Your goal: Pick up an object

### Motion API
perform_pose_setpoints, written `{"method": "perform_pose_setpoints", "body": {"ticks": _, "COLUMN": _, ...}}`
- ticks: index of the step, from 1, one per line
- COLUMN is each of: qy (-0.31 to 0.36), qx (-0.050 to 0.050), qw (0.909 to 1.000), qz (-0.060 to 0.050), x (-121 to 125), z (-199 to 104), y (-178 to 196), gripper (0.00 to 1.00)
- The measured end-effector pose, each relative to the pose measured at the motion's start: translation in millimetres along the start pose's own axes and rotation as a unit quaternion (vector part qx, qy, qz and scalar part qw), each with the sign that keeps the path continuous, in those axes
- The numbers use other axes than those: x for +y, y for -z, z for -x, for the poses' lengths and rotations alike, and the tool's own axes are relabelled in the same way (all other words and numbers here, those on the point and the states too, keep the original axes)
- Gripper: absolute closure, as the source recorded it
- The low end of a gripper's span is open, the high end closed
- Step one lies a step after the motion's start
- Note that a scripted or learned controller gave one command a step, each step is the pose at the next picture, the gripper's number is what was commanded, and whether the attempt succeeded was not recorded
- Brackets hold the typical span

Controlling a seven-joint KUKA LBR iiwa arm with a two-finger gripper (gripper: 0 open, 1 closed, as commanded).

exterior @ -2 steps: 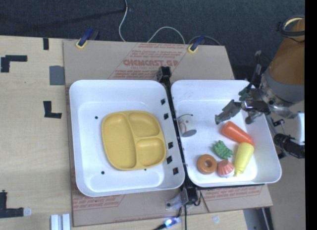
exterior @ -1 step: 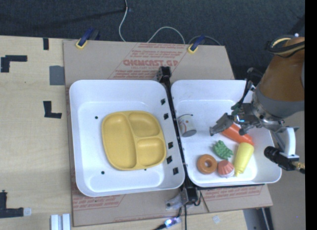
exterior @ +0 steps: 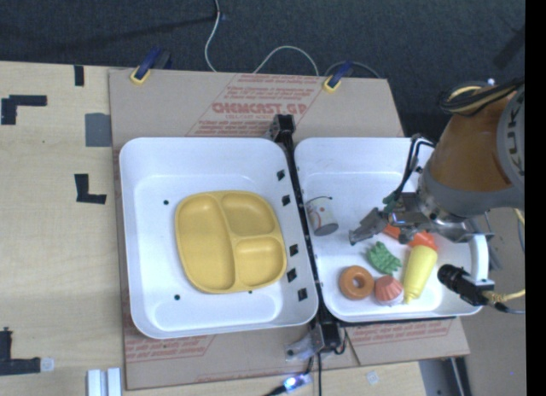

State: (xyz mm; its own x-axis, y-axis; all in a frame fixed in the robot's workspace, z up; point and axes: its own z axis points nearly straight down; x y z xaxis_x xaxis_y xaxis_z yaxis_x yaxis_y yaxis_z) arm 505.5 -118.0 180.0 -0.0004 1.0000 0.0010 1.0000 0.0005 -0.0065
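**Gripper hanging open over the toys in the right bin**

The arm (exterior: 473,160) is reaching in over the right bin (exterior: 341,160), its orange band sitting above the grey wrist. The gripper (exterior: 368,228) is pointing toward the divider (exterior: 296,215) that runs between the two bins, and its dark fingers (exterior: 363,234) are standing apart with nothing between them.

Taking the divider as the marker: a small grey cup (exterior: 322,215) is lying just to its right, near the middle of its length, with the fingertips close beside the cup but not touching it (as far as I can make out). Farther from the divider, toward the bin's near edge, a cluster of toy food is sitting. The donut (exterior: 355,282) is resting nearest the divider, a pink piece (exterior: 388,289) is lying just beyond it, and a green piece (exterior: 383,258) is sitting above those two, right under the wrist. A yellow bottle (exterior: 419,270) with an orange cap is leaning upright-ish farthest from the divider, and an orange piece (exterior: 394,233) is peeking out beside the gripper body.

On the divider's other side, the left bin (exterior: 141,215) is holding a yellow tray (exterior: 229,241) with three compartments, lying flat at its middle.
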Motion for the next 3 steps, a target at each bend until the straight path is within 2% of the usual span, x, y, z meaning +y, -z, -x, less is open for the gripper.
{"method": "perform_pose_setpoints", "body": {"ticks": 1, "qy": 0.000, "qx": 0.000, "qw": 1.0000, "qz": 0.000, "x": -1, "z": 0, "y": -44, "gripper": 0.00}}
{"method": "perform_pose_setpoints", "body": {"ticks": 2, "qy": 0.001, "qx": 0.000, "qw": 1.0000, "qz": 0.001, "x": 0, "z": 0, "y": -31, "gripper": 1.00}}
{"method": "perform_pose_setpoints", "body": {"ticks": 3, "qy": 0.000, "qx": -0.001, "qw": 1.0000, "qz": 0.006, "x": 0, "z": 2, "y": 31, "gripper": 1.00}}
